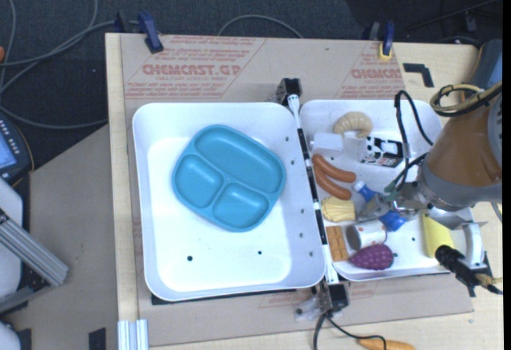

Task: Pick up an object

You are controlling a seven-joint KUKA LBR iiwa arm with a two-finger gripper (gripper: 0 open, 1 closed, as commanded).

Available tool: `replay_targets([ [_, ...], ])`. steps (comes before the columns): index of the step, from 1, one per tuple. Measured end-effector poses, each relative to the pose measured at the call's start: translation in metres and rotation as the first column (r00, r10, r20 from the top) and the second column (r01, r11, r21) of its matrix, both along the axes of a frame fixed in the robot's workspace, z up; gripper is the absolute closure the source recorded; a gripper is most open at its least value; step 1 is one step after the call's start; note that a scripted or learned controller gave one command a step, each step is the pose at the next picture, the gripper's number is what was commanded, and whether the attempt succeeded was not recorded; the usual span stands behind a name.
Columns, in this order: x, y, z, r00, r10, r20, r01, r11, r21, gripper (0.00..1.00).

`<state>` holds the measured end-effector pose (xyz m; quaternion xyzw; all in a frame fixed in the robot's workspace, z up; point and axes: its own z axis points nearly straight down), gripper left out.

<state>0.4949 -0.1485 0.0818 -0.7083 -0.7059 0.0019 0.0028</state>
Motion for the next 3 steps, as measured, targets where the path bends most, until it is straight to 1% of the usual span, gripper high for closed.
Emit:
replay_targets([
  [1, 0.002, 0.002, 0.013, 1.000, 0.002, 0.007, -0.002, 1.000, -0.001, 1.00],
  [2, 0.077, 0.058, 0.006, 1.000, 0.011, 0.012, -0.011, 1.000, -0.001, 1.00],
  [3, 0.082, 0.121, 0.109, 1.000, 0.011, 0.017, -0.011, 1.000, 0.000, 1.00],
])
